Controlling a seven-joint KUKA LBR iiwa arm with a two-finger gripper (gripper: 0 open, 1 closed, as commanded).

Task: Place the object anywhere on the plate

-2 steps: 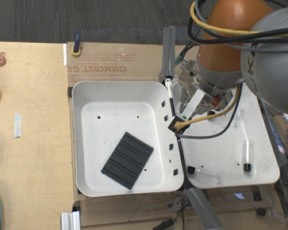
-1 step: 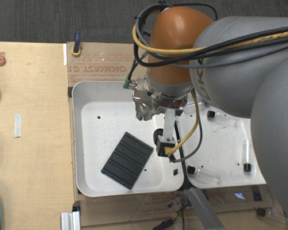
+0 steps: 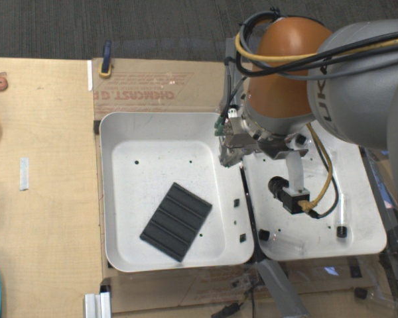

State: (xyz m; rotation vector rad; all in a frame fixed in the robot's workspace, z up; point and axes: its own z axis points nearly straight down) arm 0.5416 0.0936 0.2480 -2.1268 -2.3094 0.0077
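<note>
Two shallow white bins sit side by side; the flat, ribbed black rectangular plate lies in the left one; the gripper hovers over the dividing rims, grip unreadable; release only when squarely above the plate.

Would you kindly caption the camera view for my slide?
KUKA arm over the bins' shared edge; ridged black plate lies in the left bin.

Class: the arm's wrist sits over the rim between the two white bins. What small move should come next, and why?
Probably a shift left and down toward the dark ribbed plate: it lies flat in the left bin, apart from the gripper.
</note>
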